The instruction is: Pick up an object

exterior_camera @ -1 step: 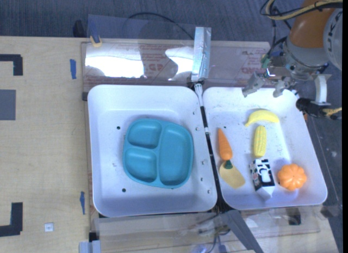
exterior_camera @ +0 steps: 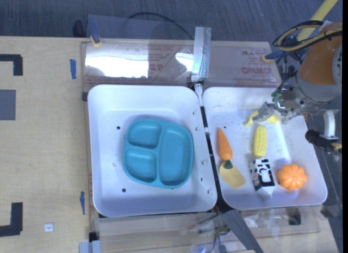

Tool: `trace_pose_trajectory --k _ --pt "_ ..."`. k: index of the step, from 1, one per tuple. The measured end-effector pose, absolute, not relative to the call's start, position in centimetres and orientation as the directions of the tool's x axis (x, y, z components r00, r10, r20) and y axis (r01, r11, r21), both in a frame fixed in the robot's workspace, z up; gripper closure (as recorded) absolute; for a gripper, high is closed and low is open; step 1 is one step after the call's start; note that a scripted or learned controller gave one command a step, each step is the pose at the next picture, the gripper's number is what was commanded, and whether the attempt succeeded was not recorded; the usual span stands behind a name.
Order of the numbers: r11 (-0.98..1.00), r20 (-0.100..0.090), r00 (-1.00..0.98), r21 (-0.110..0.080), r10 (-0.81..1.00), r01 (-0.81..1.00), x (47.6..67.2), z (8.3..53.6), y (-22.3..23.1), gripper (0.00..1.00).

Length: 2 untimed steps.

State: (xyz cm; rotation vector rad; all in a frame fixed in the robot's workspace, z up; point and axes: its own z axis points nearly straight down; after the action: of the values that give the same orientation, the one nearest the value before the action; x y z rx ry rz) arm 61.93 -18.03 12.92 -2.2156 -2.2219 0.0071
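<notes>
Nearest me, along the 6 o'clock edge of the right bin point(exterior_camera: 321, 192), sit a pale yellow wedge point(exterior_camera: 232, 176), a black-and-white carton point(exterior_camera: 262, 174) and an orange pumpkin point(exterior_camera: 292, 176). The carton and pumpkin are just beside each other. I judge the tight spacing makes them awkward first picks.

Further in, a carrot point(exterior_camera: 224, 144) lies lengthwise at about 9 o'clock, its green end touching the wedge. A corn cob point(exterior_camera: 260, 140) lies near the bin's middle, also lengthwise, with bare floor on both sides.

Beyond the corn, at about 12 o'clock, a small yellow piece point(exterior_camera: 252, 119) lies on the floor, and the gripper point(exterior_camera: 273, 110) is low over the bin just to its 3 o'clock side. I take that piece to be the target, since the tool is closest to it. It is bright yellow, short and slightly curved; part of it is hidden by the tool, so I can't name it. I cannot tell whether the gripper is released or clenched, and I don't see the piece held.

The left bin point(exterior_camera: 103, 137) holds a blue divided plate point(exterior_camera: 159, 153), well apart from all this.
</notes>
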Motion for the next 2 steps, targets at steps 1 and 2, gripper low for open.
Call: trace_pose_trajectory --k 1,2 --pt "0.063 -0.001 -0.063 0.005 0.998 0.998 55.3 8.7 -16.4 0.00" --pt "-0.053 0.002 0.053 0.003 0.999 0.999 52.3 8.7 -18.4 0.00"
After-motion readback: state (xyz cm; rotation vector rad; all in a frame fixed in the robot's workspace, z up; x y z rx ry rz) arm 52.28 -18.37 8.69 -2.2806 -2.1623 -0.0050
